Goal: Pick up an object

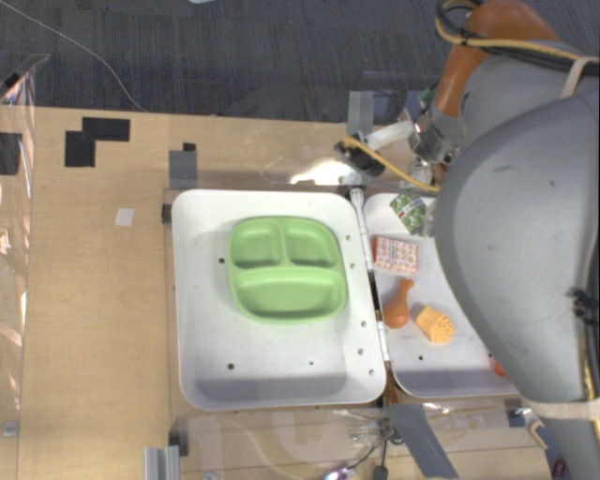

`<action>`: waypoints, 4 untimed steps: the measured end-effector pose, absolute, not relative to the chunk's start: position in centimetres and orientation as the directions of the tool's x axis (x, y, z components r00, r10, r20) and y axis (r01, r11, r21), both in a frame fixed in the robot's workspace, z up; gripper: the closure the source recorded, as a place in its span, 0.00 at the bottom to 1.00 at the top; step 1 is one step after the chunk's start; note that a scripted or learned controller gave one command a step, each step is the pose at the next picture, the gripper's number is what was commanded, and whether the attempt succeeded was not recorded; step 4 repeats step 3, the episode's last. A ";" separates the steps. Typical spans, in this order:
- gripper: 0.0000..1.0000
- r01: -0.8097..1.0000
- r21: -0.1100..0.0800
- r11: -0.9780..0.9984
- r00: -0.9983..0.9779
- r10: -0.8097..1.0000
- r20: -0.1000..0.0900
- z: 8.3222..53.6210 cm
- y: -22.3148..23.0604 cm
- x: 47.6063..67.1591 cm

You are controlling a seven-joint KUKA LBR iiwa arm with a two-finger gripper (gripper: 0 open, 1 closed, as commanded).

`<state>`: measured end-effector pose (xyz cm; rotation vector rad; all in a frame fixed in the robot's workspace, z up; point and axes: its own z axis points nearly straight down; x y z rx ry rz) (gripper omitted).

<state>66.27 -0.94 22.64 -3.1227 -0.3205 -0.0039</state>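
Wooden worktop [94, 309] carries your two bins; green tray [286, 268] left, toys right beside the arm [525, 253]; nothing visibly lifted; end effector state: cannot tell.

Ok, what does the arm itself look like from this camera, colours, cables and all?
The arm is a bulky, rounded grey shell with a smooth matte finish. Above the wrist sits an orange band. A yellow cable loops out near the wrist end, and darker cables run along the orange section. The wrist hardware looks metallic and silvery; the gripper's detail is too hidden to describe.
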 end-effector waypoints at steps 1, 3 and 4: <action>1.00 0.203 -0.001 -0.979 0.979 0.203 0.001 18.5 -0.6 66.3; 1.00 0.207 -0.003 -0.978 0.978 0.207 0.003 20.8 6.7 65.8; 1.00 0.207 -0.003 -0.978 0.978 0.207 0.003 20.8 6.7 65.8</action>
